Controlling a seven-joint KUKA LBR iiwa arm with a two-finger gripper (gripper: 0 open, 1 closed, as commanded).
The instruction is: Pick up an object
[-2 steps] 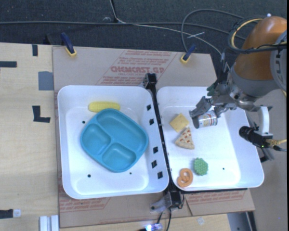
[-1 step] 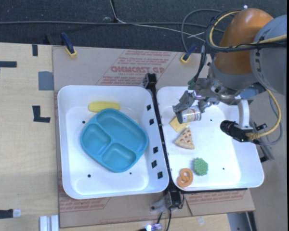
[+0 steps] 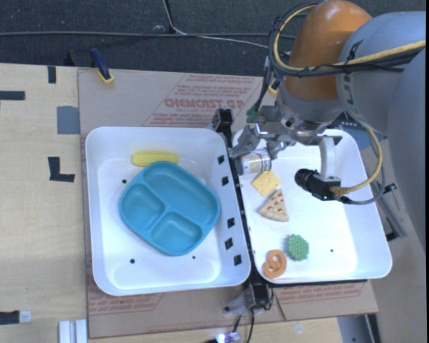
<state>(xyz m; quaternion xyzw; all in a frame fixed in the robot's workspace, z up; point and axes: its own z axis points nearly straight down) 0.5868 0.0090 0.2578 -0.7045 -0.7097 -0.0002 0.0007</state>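
Note:
My gripper [image 3: 260,148] hangs over the back left corner of the right bin [image 3: 357,259], its fingers spread apart and open. A small tin can [image 3: 257,165] lies on its side just under the fingertips, close to the bin's left wall; I cannot tell whether they touch it. In front of the can lie a yellow cheese wedge [image 3: 266,183] and a pizza slice [image 3: 275,207]. Nearer the front are a green broccoli floret [image 3: 297,246] and a brown pretzel [image 3: 274,262].
The left bin [image 3: 104,263] holds a blue divided plate [image 3: 170,207] and a yellow corn cob [image 3: 154,158] behind it. A black cable plug [image 3: 317,184] with a yellow cable hangs over the right bin. The arm's bulk covers that bin's back right.

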